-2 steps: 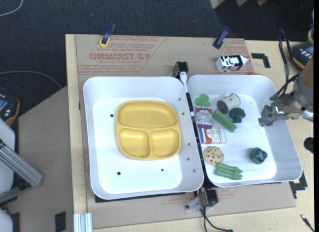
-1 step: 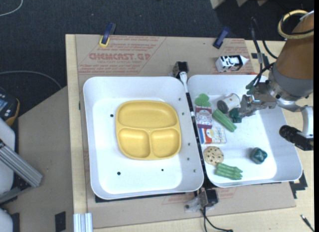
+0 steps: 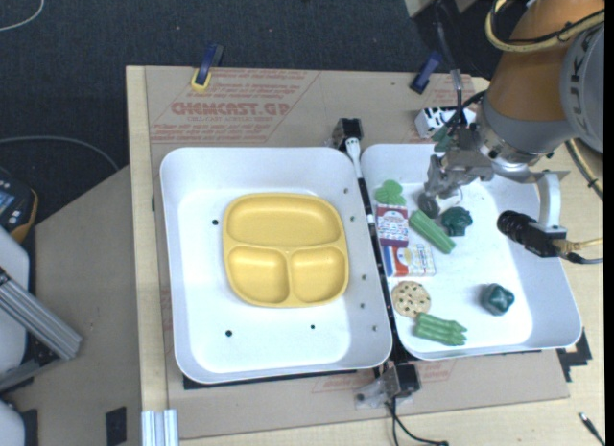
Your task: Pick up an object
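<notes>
My gripper (image 3: 434,200) hangs low over the back of the right bin (image 3: 561,286), just above the upper end of a light green stick (image 3: 433,232). A dark green lump (image 3: 457,221) lies right beside the gripper. Near them are a green leaf-shaped piece (image 3: 389,192), a red and white packet (image 3: 391,224) and a second packet (image 3: 413,261). Toward the front lie a cookie (image 3: 411,297), a bundle of green stalks (image 3: 439,329) and another dark green lump (image 3: 497,297). Nothing is visibly held.
The left bin (image 3: 187,243) holds a yellow divided plate (image 3: 285,247). A black divider clip (image 3: 347,133) sits at the back between the bins. A black fitting with a cable (image 3: 528,228) juts from the arm over the right bin's right side.
</notes>
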Tool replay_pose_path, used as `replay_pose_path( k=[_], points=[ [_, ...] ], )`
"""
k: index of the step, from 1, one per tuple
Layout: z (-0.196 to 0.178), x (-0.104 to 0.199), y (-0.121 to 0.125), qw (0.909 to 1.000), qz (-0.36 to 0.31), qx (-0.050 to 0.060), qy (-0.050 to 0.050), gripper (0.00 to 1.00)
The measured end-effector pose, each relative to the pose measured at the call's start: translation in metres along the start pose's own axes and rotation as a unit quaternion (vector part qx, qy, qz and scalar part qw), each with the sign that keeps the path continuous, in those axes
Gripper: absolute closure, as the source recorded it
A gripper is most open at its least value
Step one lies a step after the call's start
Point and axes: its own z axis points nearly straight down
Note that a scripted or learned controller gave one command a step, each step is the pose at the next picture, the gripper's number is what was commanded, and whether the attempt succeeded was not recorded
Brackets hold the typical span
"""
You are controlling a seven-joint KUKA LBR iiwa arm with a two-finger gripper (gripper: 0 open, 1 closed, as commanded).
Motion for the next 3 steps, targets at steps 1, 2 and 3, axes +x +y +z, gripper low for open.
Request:
replay_pose_path(
  k=[1, 2, 3],
  points=[
    [0.007, 0.054, 0.029, 1.0000, 0.000, 0.000, 0.000, 1.00],
    [-0.009, 0.086, 0.051, 1.0000, 0.000, 0.000, 0.000, 1.00],
    [0.002, 0.093, 0.049, 1.0000, 0.002, 0.004, 0.000, 1.00]
  ],
)
